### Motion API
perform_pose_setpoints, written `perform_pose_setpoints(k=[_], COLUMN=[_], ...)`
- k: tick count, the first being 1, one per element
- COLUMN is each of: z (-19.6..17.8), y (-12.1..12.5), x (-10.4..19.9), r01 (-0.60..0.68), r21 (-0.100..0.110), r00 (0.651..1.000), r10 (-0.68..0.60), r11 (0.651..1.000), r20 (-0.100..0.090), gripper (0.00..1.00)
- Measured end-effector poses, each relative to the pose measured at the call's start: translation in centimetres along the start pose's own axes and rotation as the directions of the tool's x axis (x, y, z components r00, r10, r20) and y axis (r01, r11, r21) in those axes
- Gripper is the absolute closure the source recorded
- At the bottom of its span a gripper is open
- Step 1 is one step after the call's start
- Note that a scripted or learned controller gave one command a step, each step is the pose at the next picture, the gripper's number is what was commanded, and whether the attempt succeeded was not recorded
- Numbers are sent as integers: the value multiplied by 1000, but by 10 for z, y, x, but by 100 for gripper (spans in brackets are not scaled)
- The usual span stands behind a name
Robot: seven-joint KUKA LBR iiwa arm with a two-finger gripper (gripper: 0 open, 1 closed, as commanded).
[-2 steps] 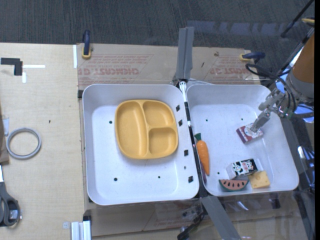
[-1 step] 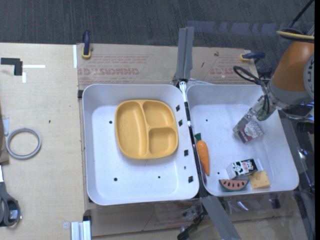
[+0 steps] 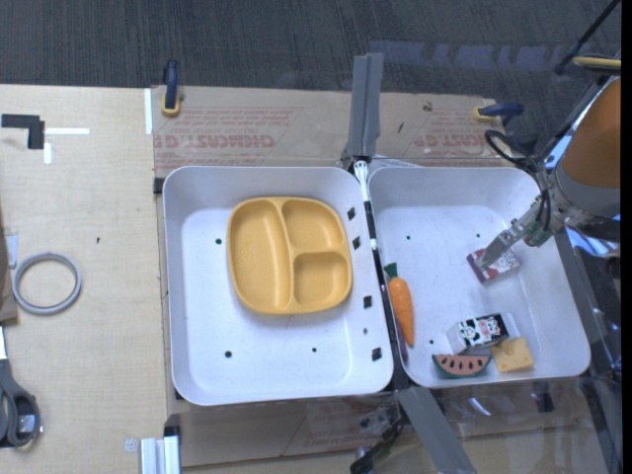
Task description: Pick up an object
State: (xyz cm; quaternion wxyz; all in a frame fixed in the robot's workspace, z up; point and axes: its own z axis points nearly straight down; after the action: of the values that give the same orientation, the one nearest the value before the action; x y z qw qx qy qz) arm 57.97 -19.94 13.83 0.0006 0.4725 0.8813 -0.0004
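Note:
My gripper [image 3: 510, 241] reaches in from the right over the right bin [image 3: 434, 215], near its right side. A small maroon and white packet [image 3: 495, 264] sits tilted right at the gripper's tip, touching it or just under it; I cannot tell whether it is gripped. Further forward in the same bin are an orange carrot [image 3: 399, 307] by the left wall, a black and white carton [image 3: 481, 330], a watermelon slice [image 3: 461, 364] and a yellow wedge [image 3: 513, 355].
The left bin [image 3: 197, 344] holds a yellow divided plate [image 3: 290, 255]. A grey divider [image 3: 363, 117] runs between the bins at the back. On the wooden bench to the left lie a grey ring [image 3: 44, 282] and scissors [image 3: 18, 418].

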Motion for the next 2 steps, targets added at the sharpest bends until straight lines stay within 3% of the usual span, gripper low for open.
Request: perform_pose_setpoints(k=[1, 2], z=[-46, -49], y=[-13, -38], x=[-20, -2], r01=[118, -141], r21=[-1, 1], r00=[993, 990], r10=[-118, 141], r11=[993, 990], r20=[2, -1], gripper=[0, 0])
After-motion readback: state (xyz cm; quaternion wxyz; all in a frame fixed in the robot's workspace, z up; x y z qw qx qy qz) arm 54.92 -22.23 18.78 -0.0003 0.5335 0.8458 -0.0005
